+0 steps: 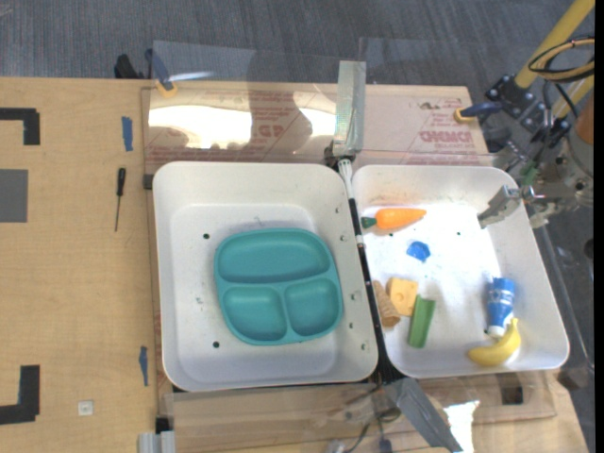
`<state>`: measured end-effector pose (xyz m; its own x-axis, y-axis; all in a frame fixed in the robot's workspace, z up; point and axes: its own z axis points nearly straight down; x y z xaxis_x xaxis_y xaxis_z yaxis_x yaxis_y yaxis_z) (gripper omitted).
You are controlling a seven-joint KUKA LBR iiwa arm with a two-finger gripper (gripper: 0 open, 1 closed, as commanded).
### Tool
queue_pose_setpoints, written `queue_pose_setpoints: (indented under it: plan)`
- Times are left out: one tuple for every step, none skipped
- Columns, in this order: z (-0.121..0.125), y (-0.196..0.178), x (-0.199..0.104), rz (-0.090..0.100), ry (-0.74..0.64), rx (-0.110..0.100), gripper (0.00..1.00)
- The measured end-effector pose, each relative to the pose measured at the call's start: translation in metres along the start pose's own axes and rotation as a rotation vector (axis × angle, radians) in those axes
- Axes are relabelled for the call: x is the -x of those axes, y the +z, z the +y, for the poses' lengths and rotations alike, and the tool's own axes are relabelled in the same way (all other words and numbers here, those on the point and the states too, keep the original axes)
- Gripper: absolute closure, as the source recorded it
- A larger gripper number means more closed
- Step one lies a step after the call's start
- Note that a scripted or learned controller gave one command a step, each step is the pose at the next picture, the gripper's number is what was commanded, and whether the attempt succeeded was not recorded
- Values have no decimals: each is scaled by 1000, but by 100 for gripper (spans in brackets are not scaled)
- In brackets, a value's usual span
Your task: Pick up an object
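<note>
1. Nearest the camera lies a yellow banana [497,345], in the near right corner of the right bin [547,281]; its curved length runs left to right, with the right tip turned up toward the blue and white tube [500,304].
2. That tube touches the banana's upper end, and its long axis runs almost straight away from the camera.
3. A green stick-shaped block [421,320] lies left of them, its length tilted slightly off that same direction, just beside a tan chunk [403,295] and a brown piece [385,304].
4. An orange carrot [398,218] lies crosswise near the far wall, green top pointing left toward the divider; a small blue piece [418,250] sits below it.
5. The gripper [496,207] reaches in from the right at the right bin's far right corner, a grey finger slanting down-left; nothing lies between the fingers, and I cannot tell their spread.
6. The left bin [179,253] holds a teal three-compartment plate [277,284].
7. Red print on the cardboard [425,121] behind the bins is too blurred to read.
</note>
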<state>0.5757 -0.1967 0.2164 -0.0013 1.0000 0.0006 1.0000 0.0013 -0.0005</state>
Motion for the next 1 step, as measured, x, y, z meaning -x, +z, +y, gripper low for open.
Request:
queue_pose_setpoints:
  plan:
    - [-91, 129, -3, -1, 69, 5, 0]
